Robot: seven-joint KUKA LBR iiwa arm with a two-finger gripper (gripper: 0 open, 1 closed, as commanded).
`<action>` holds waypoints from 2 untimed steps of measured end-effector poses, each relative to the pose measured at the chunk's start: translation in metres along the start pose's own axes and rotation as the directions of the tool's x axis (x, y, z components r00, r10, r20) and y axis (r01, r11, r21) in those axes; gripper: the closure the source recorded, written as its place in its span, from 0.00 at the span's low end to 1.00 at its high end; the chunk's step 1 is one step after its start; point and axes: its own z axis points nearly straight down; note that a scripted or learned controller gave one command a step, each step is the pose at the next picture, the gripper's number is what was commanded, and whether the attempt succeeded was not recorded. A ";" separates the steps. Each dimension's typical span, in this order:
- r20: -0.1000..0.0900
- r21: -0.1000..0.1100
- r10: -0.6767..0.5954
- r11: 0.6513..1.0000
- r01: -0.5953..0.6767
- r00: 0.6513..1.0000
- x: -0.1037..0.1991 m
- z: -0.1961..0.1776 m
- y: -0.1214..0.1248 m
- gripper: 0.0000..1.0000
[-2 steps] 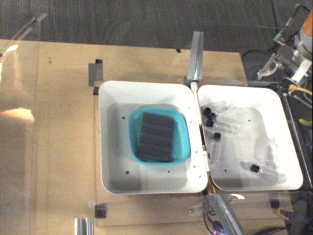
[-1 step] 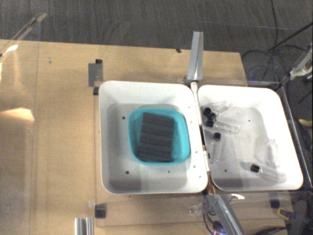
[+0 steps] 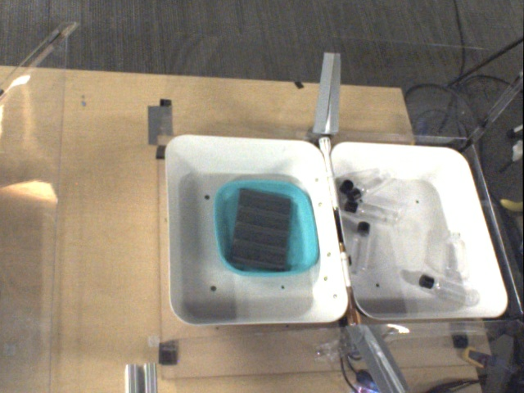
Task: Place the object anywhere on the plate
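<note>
A teal plate (image 3: 306, 237) with rounded corners lies in the middle of the left bin (image 3: 190, 244). On the plate rests a dark grey ribbed block (image 3: 262, 228), slightly tilted, covering most of its floor. In the right bin (image 3: 426, 166) lie several clear plastic vials with black caps: a cluster (image 3: 364, 201) by the bin's left wall and one vial (image 3: 442, 286) near the front right.
A grey metal post (image 3: 327, 97) rises behind the seam between the two bins. Cables (image 3: 483, 80) run along the floor at the back right. The wooden bench (image 3: 82, 244) stretches to the left of the bins.
</note>
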 end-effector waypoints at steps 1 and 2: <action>0.003 0.001 0.128 0.992 -0.128 0.992 -0.013 0.001 -0.003 0.00; 0.001 0.002 0.253 0.968 -0.253 0.968 -0.017 0.001 -0.001 0.00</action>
